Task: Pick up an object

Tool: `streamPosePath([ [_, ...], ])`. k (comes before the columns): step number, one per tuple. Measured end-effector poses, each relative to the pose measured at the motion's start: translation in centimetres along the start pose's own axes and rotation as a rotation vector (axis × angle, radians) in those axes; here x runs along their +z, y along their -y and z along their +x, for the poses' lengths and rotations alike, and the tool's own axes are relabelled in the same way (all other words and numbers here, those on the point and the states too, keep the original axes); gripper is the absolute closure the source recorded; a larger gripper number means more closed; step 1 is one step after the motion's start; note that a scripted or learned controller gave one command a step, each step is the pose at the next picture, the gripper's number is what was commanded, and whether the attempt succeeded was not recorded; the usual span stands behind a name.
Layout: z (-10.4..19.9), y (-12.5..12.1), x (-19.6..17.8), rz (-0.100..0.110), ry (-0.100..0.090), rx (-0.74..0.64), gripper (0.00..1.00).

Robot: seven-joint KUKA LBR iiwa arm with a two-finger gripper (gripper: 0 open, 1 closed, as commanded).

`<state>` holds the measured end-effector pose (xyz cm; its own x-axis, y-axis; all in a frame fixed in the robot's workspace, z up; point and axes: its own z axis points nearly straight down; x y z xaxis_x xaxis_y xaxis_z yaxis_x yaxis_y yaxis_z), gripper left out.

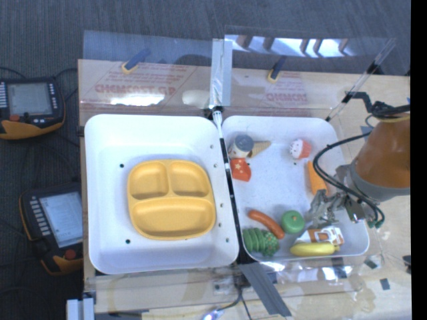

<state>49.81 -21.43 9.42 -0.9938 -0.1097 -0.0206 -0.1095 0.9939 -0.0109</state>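
The right bin (280, 121) holds several toy foods. Along its front lie a yellow banana (312, 249), a small orange-and-white carton (327, 235), a green round fruit (291, 221), a red sausage (265, 222) and a green broccoli (260, 242). An orange carrot (312, 177) lies by the right side. Farther back sit a grey-topped cone (247, 145), a red piece (240, 170) and a red-and-white piece (299, 149). My gripper (325, 211) hangs low over the bin's front right, just above the carton and below the carrot's end.
The left bin (107, 179) holds a yellow divided plate (171, 199). Black cables loop from my wrist over the right bin's right wall. Two handheld pendants lie off the bench at the left.
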Motion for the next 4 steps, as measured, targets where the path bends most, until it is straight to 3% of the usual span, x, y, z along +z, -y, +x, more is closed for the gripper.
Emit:
streamPosePath([
  [1, -0.9, -0.1, -0.3, 0.008, 0.027, -0.002, 0.00],
  [2, -6.7, -0.3, 0.4, -0.004, -0.004, 0.058, 0.00],
  [3, -8.8, -1.7, 0.5, -0.002, -0.007, 0.035, 0.00],
  [4, -9.0, -1.7, -0.6, 0.002, -0.002, 0.034, 1.00],
])
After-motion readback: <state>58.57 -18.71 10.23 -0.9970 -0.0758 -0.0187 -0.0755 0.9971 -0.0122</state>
